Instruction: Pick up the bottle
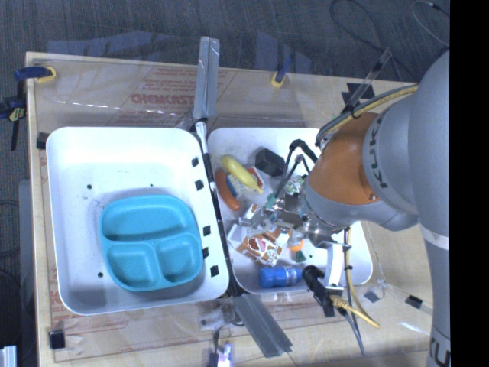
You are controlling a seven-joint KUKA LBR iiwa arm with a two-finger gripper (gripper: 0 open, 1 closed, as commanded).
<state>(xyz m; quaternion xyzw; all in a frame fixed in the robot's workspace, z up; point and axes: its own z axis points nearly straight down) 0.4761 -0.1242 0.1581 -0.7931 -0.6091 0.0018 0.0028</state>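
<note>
Gripper: the two-finger gripper [284, 219] hangs below the arm's wrist, low over the middle of the right bin; its tips are lost among clutter and cabling, so I cannot tell whether it is apart, together or clamped on anything.
Arm: the grey KUKA arm with its orange band [345, 170] reaches in from the right and covers much of the right bin's right half.
Bottle: the small blue plastic bottle [278, 276] lies on its side near the front wall of the right bin, just below the gripper and apart from it; no part of it is seen between the tips.
Packet: an orange and white printed wrapper [260, 246] lies between the gripper and the bottle, just above the bottle.
Banana: a yellow banana-shaped toy [241, 173] lies in the upper left part of the right bin, resting against a long orange-red piece [226, 190] beside the bin's left wall.
Black block: a small dark rectangular object [269, 161] sits near the back of the right bin, right of the banana.
Right bin: the shallow white bin [229, 138] holds all of these items.
Left bin: the neighbouring shallow white bin [84, 159] holds a light blue plastic tray with three compartments [151, 242], lying flat towards its front right.
</note>
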